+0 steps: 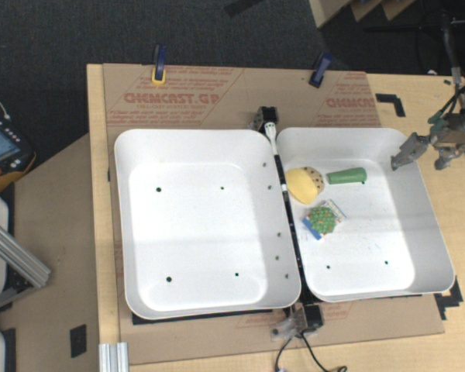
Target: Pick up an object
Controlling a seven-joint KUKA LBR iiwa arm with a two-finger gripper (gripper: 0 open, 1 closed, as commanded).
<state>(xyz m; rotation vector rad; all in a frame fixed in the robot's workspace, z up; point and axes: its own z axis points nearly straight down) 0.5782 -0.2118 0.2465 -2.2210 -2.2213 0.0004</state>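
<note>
While my gripper [426,152] hangs over the right bin's [418,231] far right rim, jaws spread and holding nothing, the objects sit well apart by the divider — yellow ball [303,184] touching the green cylinder [346,177], green packet [322,219] just below. Best bet, I reckon: swing left, centre over the ball, drop straight down.

A small grey metal gripper [422,150] is seen just beside the far right edge of the right bin [428,208]. Two thin grey fingers [403,154] are seen on it. Thin green and dark cables are seen above it.
</note>
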